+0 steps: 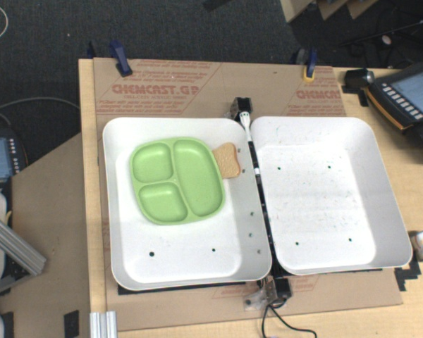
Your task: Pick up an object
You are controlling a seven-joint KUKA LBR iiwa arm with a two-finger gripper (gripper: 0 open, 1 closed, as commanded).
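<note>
Green plate (178, 180) in left bin (127, 259), cracker (228, 160) touching its right edge

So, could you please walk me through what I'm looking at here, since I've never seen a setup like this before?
This is a single picture from a camera fixed above a workbench, looking down at a slant. The bench is topped with a brown board, and on it sit two shallow white bins side by side: a left bin and a right bin. A robot arm with a two-finger gripper normally reaches in from the right to pick things up.

In the left bin lies a green divided plate with three compartments, the kind used for children's meals. Touching its right edge is a small tan item that looks like a toy slice of toast.

Blue clamps hold the board at its far edge, and a tablet-like device rests at the far right.
</note>
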